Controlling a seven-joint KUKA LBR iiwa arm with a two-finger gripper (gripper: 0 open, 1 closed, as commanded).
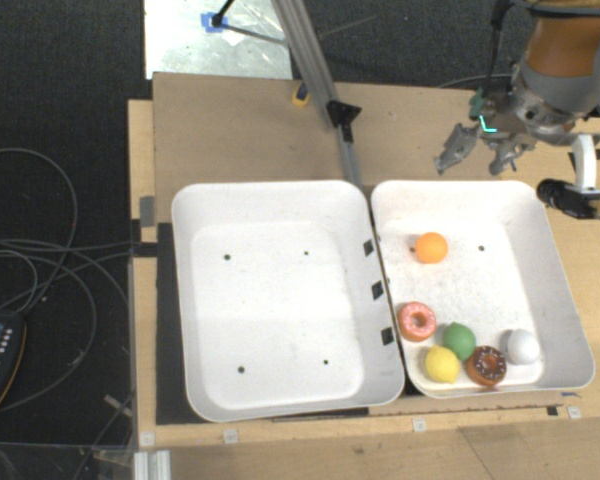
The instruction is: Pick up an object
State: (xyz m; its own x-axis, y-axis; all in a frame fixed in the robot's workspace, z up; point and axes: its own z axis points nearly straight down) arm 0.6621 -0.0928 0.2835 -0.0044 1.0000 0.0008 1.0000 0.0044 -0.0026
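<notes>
My gripper (478,158) hangs above the far edge of the right bin (555,258), open, with nothing between its fingers. In that bin an orange ball (431,247) lies near the middle. Along the near side sit a pink frosted donut (417,321), a green ball (459,339), a yellow lemon (442,364), a chocolate donut (486,366) and a white ball (523,347). All of them lie well below and in front of the gripper.
The left bin (195,268) stands beside the right one, their walls touching at the middle. A grey pole (310,53) slants across the bench behind the bins. Cables lie on the floor to the left.
</notes>
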